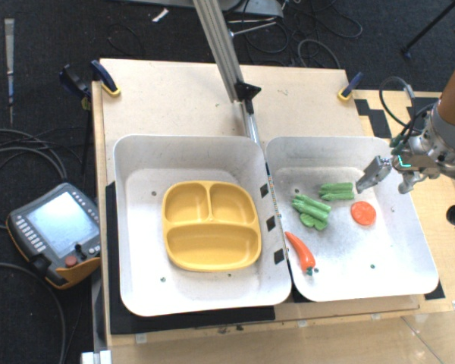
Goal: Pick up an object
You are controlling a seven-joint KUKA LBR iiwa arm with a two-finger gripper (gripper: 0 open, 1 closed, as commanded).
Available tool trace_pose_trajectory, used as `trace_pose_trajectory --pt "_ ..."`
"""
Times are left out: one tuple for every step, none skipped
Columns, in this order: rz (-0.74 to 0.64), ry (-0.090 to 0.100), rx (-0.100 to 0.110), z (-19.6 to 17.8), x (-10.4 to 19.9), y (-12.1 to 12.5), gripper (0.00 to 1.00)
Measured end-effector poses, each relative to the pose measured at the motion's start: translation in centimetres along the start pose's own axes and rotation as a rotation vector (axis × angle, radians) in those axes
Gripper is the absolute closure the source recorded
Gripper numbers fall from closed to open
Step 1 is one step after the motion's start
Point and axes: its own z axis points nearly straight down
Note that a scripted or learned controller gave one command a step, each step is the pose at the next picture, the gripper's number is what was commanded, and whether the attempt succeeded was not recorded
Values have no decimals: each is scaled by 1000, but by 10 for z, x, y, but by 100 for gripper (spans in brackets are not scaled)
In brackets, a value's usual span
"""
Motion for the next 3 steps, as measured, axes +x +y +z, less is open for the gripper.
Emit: trace_pose_trajectory --pt "2 0 4 45 -4 -4 0" --pt "2 1 6 100 -8 -14 0" --pt "2 2 7 163 -11 -18 0"
